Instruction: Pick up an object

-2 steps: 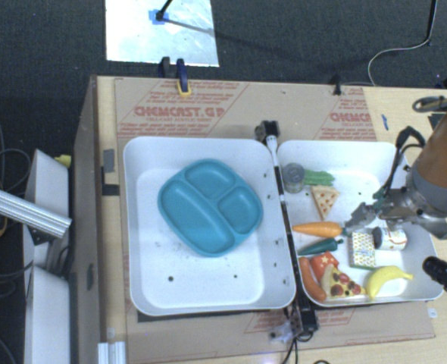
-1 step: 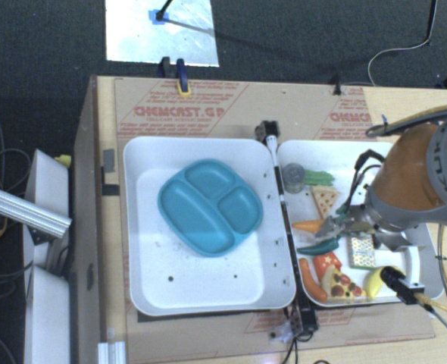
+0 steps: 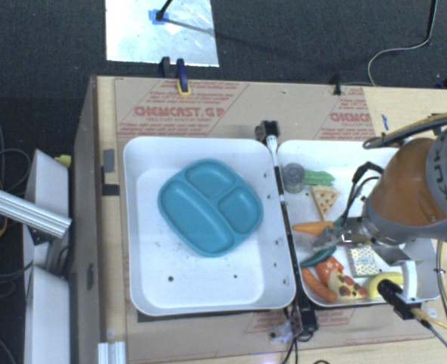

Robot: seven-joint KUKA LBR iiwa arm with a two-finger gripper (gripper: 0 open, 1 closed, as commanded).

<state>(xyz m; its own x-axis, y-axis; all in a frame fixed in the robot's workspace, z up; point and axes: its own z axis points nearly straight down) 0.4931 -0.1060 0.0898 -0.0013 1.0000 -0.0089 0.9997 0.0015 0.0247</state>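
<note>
Two white bins sit side by side on a bench sheet printed "CHEMCAST GP" (image 3: 179,112) in red. The left bin (image 3: 151,279) holds a blue divided plate (image 3: 210,205). The gripper (image 3: 331,239) hangs over the right bin (image 3: 343,152), just above toy food: a carrot (image 3: 308,227), a pizza slice (image 3: 325,199), a grey can (image 3: 293,176).

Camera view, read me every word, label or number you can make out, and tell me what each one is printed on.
"CHEMCAST GP": red print on the brown paper-covered board behind the left white bin.
"CHEMC...": the same red print on that board behind the right white bin, cut off by the grey arm with the orange band.
"KU...": pale letters on the arm's grey casing, cut off at the edge.
Smaller red lines around each logo: too blurred to read.
</note>
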